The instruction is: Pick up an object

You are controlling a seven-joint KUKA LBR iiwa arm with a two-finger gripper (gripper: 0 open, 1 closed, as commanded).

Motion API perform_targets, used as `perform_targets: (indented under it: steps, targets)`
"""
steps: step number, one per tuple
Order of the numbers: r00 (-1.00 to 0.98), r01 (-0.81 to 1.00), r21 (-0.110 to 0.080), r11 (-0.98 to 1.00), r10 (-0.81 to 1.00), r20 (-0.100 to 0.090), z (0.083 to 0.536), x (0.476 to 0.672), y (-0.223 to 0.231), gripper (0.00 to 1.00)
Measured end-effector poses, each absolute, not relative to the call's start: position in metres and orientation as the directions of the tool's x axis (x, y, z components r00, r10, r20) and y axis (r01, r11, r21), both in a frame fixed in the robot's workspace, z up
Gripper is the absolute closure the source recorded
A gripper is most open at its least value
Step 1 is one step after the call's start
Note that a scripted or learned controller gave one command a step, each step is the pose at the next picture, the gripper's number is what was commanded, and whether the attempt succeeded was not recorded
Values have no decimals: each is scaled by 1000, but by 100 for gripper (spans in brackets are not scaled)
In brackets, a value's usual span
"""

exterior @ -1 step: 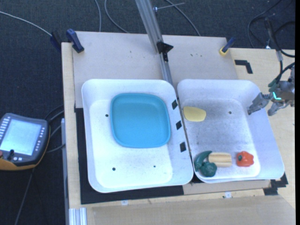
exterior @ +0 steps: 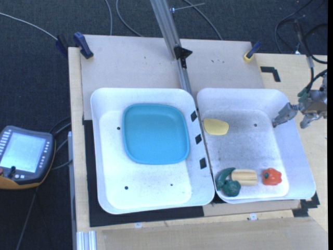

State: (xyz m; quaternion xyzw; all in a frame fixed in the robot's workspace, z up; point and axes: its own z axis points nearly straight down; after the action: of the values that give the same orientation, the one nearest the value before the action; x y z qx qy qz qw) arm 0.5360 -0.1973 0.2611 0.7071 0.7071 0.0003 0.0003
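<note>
We are at the approach: our gripper [exterior: 294,114] hangs over the right bin's [exterior: 291,155] right rim, fingers spread, holding nothing. Next we must descend onto one object: the yellow piece [exterior: 215,126] by the left wall, or the red pepper [exterior: 271,176] near the front edge.

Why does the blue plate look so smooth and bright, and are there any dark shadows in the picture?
In the camera view, soft even light falls from above, so the blue plate shows no harsh glare; only faint shadows sit beside the yellow piece and the red pepper; the gripper at the right bin's edge looks slightly blurry.
</note>
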Motion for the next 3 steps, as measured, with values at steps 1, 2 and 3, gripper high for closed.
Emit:
perform_targets:
  steps: [1, 2, 3]
  targets:
    - [0, 1000, -4, 0, 1000, 1, 202, 528, -195, 0]
    - [0, 1000, -5, 0, 1000, 1, 142, 533, -193, 0]
    - [0, 1000, -4, 0, 1000, 1, 93, 532, -193, 0]
